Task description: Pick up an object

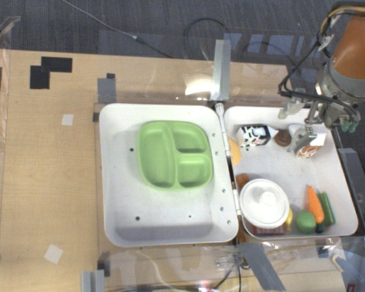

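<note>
My gripper [308, 132] hangs over the upper right part of the right bin [339, 174], below the orange-banded wrist. Right under it, partly covered, lies a small white and orange box [310, 150]. Whether it touches the box cannot be made out. A brown round piece [283, 138] sits just left of the gripper, and a black-and-white cow-patterned item [253, 136] lies further left. Lower down are a white round lidded container [264, 201], an orange carrot [316, 204], a green ball [305, 221] and a dark green stick [326, 208].
The left bin [118, 181] holds a green divided plate [174, 154]. A yellow-orange item [233, 151] and a small brown piece [242, 179] lie against the right bin's left wall. Black cables loop from the arm above the bins.
</note>
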`<state>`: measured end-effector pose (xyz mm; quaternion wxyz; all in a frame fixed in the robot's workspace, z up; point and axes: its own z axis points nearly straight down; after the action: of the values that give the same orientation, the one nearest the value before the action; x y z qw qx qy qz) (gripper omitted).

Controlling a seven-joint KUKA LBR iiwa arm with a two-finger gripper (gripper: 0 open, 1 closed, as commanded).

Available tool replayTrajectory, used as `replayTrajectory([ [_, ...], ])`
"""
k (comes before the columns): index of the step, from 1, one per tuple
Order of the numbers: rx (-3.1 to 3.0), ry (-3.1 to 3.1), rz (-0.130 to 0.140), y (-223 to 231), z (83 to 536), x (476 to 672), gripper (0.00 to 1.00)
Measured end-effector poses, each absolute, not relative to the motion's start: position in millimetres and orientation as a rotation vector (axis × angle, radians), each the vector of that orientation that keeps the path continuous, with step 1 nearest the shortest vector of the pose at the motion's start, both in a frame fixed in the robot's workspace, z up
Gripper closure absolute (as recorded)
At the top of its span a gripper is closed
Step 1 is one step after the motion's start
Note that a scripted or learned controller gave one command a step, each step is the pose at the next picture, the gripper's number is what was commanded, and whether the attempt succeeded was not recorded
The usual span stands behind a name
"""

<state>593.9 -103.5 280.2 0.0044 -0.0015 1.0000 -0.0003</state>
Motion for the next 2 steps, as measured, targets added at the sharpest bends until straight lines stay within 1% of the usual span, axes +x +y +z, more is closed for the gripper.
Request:
replayTrajectory([
  [1, -0.191, 3.137, 0.001, -128.2, 165.2, 559.8, 0.00],
  [2, -0.050, 3.125, -0.007, -207.6, 90.5, 550.8, 0.00],
])
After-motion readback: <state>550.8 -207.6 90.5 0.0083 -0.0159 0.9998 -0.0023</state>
